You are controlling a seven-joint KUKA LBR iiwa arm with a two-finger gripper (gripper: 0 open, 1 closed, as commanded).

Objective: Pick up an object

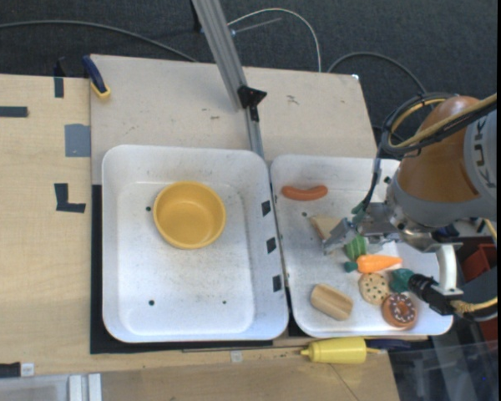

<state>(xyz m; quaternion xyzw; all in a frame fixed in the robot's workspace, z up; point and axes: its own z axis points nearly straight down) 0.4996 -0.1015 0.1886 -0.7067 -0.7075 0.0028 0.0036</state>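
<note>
Several toys crowd my tool (344, 239); the carrot (378, 263) lies just right of it, long axis sideways. Tool's spread: cannot tell.

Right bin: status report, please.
Gripper low in right bin, beside tan block. Nothing seen gripped. Carrot, cookie crowd close.

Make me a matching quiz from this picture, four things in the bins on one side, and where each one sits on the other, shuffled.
Things:
1. yellow bowl
2. sausage
3. bread roll
4. donut

Places:
A. far end of the right bin
B. near right corner of the right bin
C. left bin
D. near edge of the right bin, towards the left bin

Pairs: 1-C, 2-A, 3-D, 4-B
</note>
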